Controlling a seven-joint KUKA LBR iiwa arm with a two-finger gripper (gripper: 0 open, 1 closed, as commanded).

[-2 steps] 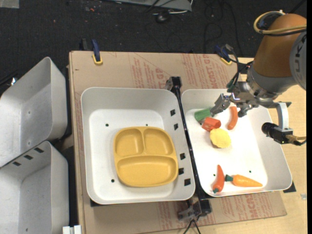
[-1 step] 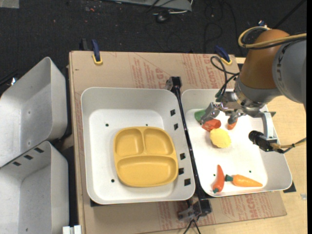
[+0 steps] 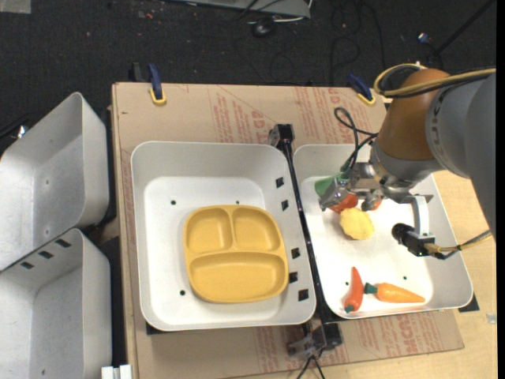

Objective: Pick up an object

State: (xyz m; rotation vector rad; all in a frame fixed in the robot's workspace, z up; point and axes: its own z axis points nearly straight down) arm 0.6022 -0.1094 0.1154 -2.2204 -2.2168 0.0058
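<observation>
Reaching into the right bin (image 3: 442,287), the arm (image 3: 442,125) comes in from the right with its gripper (image 3: 347,194) low over the bin's upper-left part. Step in hand looks like the approach or descent onto a target, not a lift. Finger state: cannot tell, the wrist body and cables hide the tips. Right under the gripper sit a red piece (image 3: 344,204) and a green piece (image 3: 324,185), both partly covered; touching or just above, cannot tell. A yellow lemon (image 3: 357,225) lies just beside the gripper, toward the bin's middle. A chili (image 3: 354,289) and a carrot (image 3: 397,293) lie near the front edge, close together, well apart from the gripper. The left bin (image 3: 150,212) holds a yellow tray (image 3: 234,253). Nothing is visibly held. Likely target is the red piece or the lemon. Next move calls for settling over one item, closing firmly, then lifting straight up; crowding near the bin wall could spoil the grasp.
</observation>
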